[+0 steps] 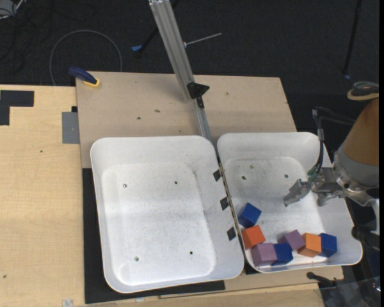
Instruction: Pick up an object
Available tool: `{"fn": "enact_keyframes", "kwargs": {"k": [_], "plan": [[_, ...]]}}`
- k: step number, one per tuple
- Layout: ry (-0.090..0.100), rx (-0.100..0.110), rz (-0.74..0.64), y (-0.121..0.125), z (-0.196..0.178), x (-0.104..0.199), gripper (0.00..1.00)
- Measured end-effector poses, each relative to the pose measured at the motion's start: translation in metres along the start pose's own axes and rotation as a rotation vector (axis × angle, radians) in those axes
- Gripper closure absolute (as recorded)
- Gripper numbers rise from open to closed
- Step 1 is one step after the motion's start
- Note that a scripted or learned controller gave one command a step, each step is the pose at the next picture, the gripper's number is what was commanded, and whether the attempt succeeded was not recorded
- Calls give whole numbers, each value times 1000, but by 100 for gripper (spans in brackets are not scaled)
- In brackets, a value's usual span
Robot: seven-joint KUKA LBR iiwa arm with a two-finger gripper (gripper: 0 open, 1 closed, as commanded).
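Several small blocks lie along the near side of the right bin (pixel 269 139). A blue block (pixel 249 214) sits closest to the divider, with an orange block (pixel 253 236) just below it. A purple block (pixel 264 253), another blue block (pixel 282 253), a second purple block (pixel 294 239), an orange block (pixel 313 243) and a blue block (pixel 328 244) cluster at the front right corner. My gripper (pixel 309 197) hangs over the right bin's middle right, above and behind the cluster. It is open, with nothing between its fingers.
The left bin (pixel 153 147) lies beside the right one, parted by a ridge with black clips (pixel 224 203). A slanted aluminium rail (pixel 176 50) rises behind the bins. The arm's orange band (pixel 365 139) is at the right edge.
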State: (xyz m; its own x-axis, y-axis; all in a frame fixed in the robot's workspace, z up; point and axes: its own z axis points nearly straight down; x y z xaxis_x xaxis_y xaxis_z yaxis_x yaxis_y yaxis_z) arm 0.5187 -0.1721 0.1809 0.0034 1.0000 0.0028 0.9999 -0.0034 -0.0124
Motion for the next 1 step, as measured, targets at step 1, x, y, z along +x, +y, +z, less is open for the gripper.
{"fn": "enact_keyframes", "kwargs": {"k": [1], "plan": [[-3, -19, -8, 18, -146, 57, 0]]}}
